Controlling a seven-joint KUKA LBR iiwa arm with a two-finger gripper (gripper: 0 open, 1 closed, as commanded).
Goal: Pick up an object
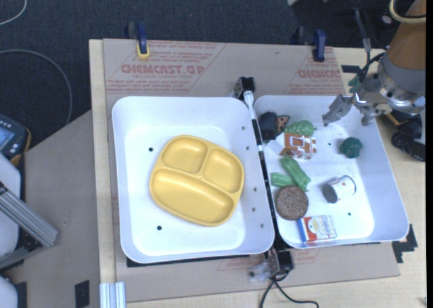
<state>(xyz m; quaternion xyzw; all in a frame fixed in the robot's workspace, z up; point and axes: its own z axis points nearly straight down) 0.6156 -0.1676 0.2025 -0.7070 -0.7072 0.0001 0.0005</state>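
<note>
My gripper [351, 114] hangs over the back right corner of the right bin [379, 191], open, with nothing between its fingers [334, 113]. Just in front of it lies a dark green ball [350, 146]. Further left are a leafy green piece [300, 127], an orange and white box [300, 145] and a small dark object [268, 124]. Nearer the front lie a green pod-shaped toy [291, 172], a brown round disc [291, 202], a grey and white object [336, 189] and a red, white and blue packet [318, 228].
The left bin [128, 164] holds a yellow divided plate [196, 179]. A black divider strip [258, 158] runs between the bins. Blue clamps [141, 39] [318, 45] sit on the board's back edge. Cables lie to the right of the bench.
</note>
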